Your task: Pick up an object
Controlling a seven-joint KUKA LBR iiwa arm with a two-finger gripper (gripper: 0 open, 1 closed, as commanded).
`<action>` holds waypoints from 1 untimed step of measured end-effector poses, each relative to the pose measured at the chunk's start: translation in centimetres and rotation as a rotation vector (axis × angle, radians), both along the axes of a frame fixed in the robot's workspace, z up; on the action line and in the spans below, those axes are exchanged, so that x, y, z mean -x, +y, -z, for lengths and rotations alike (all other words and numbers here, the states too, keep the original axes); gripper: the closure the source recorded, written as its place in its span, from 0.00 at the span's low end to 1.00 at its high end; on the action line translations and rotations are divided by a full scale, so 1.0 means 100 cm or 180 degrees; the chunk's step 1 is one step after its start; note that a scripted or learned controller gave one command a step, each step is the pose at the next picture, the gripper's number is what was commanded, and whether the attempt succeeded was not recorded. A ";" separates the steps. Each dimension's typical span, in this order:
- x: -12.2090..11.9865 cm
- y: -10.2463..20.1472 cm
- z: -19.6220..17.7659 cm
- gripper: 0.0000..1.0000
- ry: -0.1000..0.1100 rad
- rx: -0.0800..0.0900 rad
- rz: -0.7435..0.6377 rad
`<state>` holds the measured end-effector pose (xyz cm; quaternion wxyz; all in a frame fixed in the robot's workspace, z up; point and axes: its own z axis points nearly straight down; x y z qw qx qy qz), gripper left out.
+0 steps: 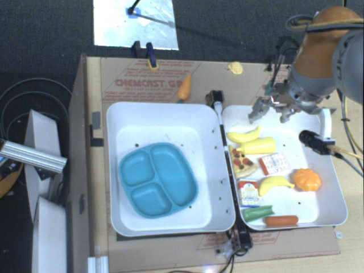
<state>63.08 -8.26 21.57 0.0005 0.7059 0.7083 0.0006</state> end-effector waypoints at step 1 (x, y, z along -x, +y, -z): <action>0.049 -0.034 0.085 0.00 0.0025 -0.0002 0.0018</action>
